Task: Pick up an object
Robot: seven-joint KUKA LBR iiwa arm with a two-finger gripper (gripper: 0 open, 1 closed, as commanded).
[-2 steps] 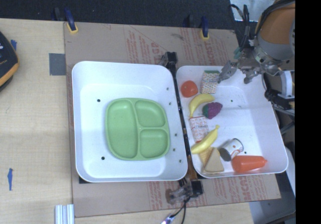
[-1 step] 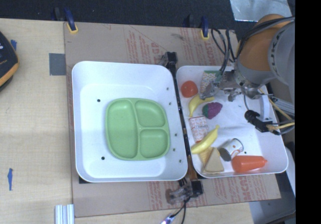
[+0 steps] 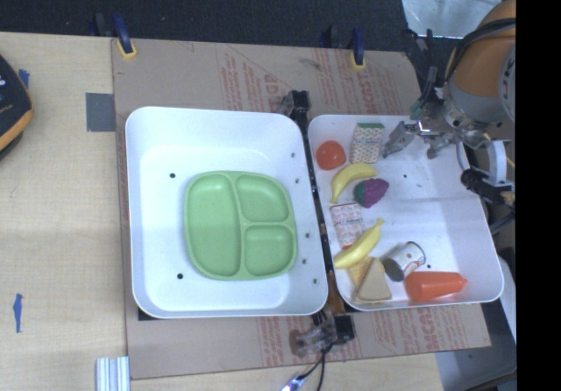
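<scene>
Jaws (image 3: pixel 415 140) spread wide, holding nothing, above right bin (image 3: pixel 478 214); arm cut off.

Faint red printing on the brown cardboard sheet (image 3: pixel 219 74) under the two bins, running in slanted lines along its far and near edges; too small and washed out to read. Printed faces on the small packet (image 3: pixel 367 142) at the far end of the right bin (image 3: pixel 456 214) and on the small card (image 3: pixel 347 222) at its middle, both illegible. No legible word, brand or number anywhere.
</scene>
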